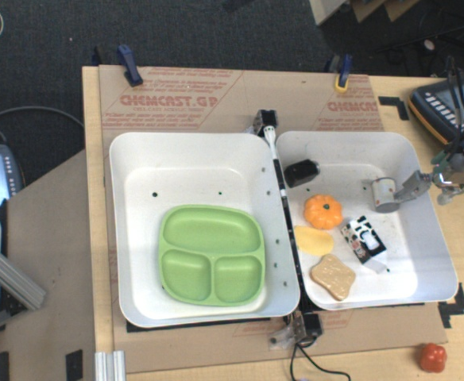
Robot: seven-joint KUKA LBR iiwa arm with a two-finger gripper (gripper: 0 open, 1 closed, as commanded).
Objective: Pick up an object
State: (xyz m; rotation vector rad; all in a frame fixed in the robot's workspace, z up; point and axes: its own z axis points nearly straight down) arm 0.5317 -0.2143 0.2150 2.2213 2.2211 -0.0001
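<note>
The right bin holds several small objects. A black block lies at its back left. An orange toy pumpkin sits just ahead of it, with a yellow wedge and a slice of toy toast nearer the front. A black-and-white packet lies in the middle. A grey metal scoop rests at the back right, its handle pointing right. My gripper hangs over the bin's right rim, close to the end of that handle.
The left bin carries a green divided plate. A red ball lies on the bench at the front right. A handheld pendant sits at the far right. Clamps stand along the bench's back edge.
</note>
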